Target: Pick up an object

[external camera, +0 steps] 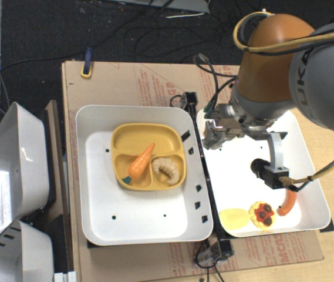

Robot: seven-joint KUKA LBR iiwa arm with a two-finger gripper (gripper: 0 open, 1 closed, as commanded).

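The tool (216, 135) hangs at the end of the big grey arm (325, 81), below the arm's orange band (272, 51). It is over the right bin (307, 157), at the bin's far left corner, just beside the wall where the two bins meet. It looks like a grey lump from above, and one cannot tell if it is wide or narrow. Nothing can be seen in it.

The toys that could be picked up lie in both bins. Three are in the same bin as the tool, well apart from it, along the near edge. The red sausage (287, 203) is long, thin and a bit bent, and it is the one most to the right. Just beside it is a small yellow round (263, 214) with red and dark spots on top. Next to that lies a flat pale yellow piece (233, 218), which is almost straight down from the tool.

To the left of the tool, in the left bin (96, 216), sits a yellow plate (149, 135) with three parts. An orange carrot (141, 160) lies tilted across it. A pale curled toy (167, 170) that looks like a shrimp rests in the plate's part nearest the tool's side.

The bins stand on a brown table (155, 78)
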